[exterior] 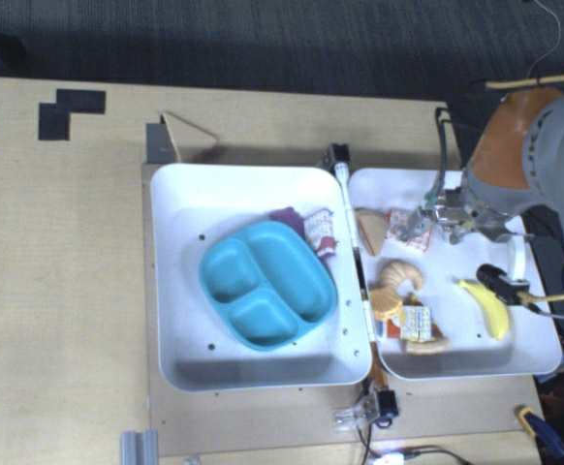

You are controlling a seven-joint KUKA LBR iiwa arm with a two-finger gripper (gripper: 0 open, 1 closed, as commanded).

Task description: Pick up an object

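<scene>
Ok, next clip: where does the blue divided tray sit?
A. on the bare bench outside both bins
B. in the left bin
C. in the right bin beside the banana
B: the blue divided tray lies inside the left bin, while the banana is in the right bin.

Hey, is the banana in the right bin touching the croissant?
Apart. The camera view shows bare white bin floor between the banana, lying near the right side, and the croissant, which sits toward the bin's left.
</scene>
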